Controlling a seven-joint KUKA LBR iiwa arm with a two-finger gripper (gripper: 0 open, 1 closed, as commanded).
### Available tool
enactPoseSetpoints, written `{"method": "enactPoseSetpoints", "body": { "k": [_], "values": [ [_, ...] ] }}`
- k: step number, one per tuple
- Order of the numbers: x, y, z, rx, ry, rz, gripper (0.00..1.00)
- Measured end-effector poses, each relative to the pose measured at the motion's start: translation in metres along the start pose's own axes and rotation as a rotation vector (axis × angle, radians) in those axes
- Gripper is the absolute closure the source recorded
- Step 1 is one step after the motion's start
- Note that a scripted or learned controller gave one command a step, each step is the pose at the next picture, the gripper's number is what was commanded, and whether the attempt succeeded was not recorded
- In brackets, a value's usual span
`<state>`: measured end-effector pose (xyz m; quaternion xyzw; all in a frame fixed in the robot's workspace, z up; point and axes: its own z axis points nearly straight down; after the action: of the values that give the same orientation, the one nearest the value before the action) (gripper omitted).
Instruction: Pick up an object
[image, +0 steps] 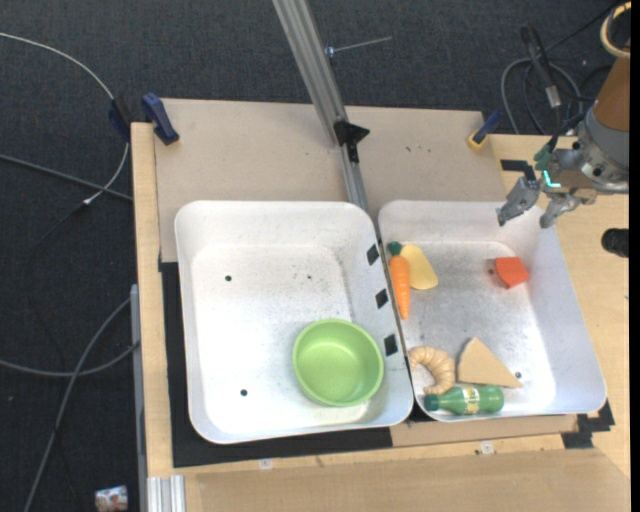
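Right bin (560, 300) holds orange block (511, 271) just below open, empty tool (533, 212)

a light wooden bench (260, 150) carries two shallow white bins side by side, the left bin (200, 300) touching the right bin (570, 330), over black matting (170, 400).

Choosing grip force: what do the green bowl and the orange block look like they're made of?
Green bowl: probably moulded plastic, smooth with a soft sheen along its rim. Orange block: matte, flat-faced, uniformly coloured; plastic, foam or painted wood, I can't tell which.
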<state>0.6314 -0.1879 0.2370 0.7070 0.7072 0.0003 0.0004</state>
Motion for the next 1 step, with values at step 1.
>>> {"method": "enactPoseSetpoints", "body": {
  "k": [1],
  "values": [
    [0.0000,0.0000,0.0001,0.000,0.000,0.000,0.00]
  ]
}}
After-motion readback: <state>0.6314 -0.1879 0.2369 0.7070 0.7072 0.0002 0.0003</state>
